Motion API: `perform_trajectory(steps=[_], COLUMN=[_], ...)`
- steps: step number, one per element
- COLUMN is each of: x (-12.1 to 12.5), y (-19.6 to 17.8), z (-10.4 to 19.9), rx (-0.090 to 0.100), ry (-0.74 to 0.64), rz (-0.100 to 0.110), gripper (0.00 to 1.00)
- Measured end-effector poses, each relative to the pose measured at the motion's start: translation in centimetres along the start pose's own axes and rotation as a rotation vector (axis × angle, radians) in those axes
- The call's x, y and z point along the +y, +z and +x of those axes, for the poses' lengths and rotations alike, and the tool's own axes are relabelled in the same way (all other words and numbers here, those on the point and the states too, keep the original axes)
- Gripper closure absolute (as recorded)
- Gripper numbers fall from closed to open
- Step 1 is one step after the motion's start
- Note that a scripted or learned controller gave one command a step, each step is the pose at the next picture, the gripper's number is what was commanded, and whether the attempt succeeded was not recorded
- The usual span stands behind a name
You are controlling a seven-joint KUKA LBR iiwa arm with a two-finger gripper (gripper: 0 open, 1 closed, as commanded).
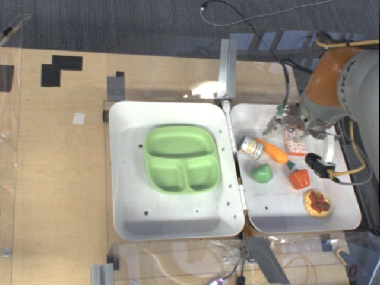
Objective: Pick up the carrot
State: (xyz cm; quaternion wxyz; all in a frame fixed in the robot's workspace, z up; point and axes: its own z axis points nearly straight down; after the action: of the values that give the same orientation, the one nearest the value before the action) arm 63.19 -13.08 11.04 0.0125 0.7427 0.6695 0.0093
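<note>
Nearest the camera, at the front of the right-hand shallow white bin [350, 218], lies a small round pizza-like disc with a red topping [316, 203]. Just behind it sits a red pepper-shaped piece with a green stem [299, 177], and to its left a green rounded vegetable piece [261, 173]. Between these and the rear of the bin rests the orange carrot [274, 152], lying at a slant on the bin floor, its upper-left end close to or touching a small tin can with a yellow-and-white label [251, 147], which lies tipped on its side. A small pink-and-white packet [294, 141] lies just right of the carrot. The two-finger gripper [290, 122] hangs over the rear part of this bin, beside the packet and behind the carrot; whether its jaws are spread or closed cannot be told, and nothing is seen between them. The left-hand white bin [124, 218] bears a light green three-compartment plastic tray [181, 158].
</note>
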Motion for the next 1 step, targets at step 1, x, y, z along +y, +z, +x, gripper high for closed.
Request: perform_trajectory(steps=[1], x=[-4.94], y=[1.74], z=[2.97], rx=[-0.003], ry=[0.118], rz=[0.013], gripper=[0.0])
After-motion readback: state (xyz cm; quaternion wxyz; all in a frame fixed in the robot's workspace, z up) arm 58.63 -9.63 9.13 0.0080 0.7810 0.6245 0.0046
